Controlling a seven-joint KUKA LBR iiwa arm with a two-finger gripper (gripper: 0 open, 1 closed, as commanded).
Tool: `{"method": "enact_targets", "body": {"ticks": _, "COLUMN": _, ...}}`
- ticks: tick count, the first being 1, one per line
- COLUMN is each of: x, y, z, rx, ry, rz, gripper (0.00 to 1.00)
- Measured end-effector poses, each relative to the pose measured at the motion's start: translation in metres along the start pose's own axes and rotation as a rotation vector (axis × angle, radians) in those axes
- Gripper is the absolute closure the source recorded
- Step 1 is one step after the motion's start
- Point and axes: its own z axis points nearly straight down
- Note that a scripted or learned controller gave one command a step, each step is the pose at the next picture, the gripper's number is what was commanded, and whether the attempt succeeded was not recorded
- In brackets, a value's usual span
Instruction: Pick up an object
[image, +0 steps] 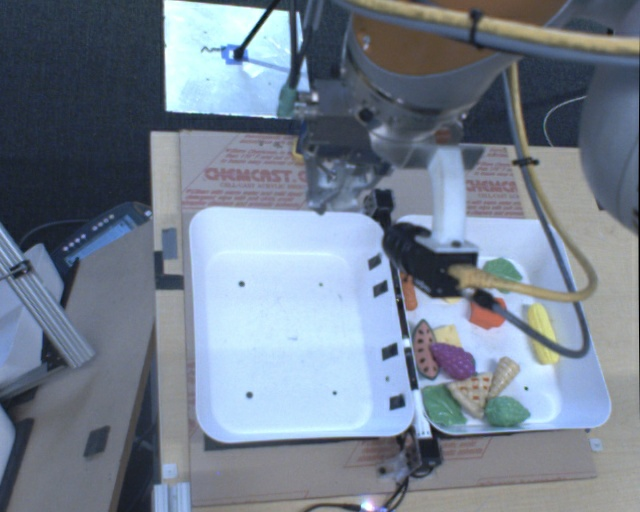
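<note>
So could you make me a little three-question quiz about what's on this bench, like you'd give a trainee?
1. True or false: the toy food lies in the left bin.
2. Which item lies nearest the right bin's right wall? A) purple grapes B) yellow corn cob C) waffle cone
3. What colour is the cable crossing the right bin?

Key: 1. False, it lies in the right bin. 2. B. 3. Yellow.
</note>
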Motion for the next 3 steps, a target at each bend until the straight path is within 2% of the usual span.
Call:
{"method": "enact_targets", "body": {"ticks": 1, "x": -0.008, "y": 0.0, "z": 0.0, "rx": 0.0, "ry": 0.0, "rz": 0.004, "gripper": 1.0}}
{"method": "enact_targets", "body": {"ticks": 2, "x": 0.0, "y": 0.0, "z": 0.0, "rx": 0.0, "ry": 0.0, "rz": 0.003, "gripper": 1.0}}
{"method": "enact_targets", "body": {"ticks": 3, "x": -0.011, "y": 0.0, "z": 0.0, "rx": 0.001, "ry": 0.0, "rz": 0.004, "gripper": 1.0}}
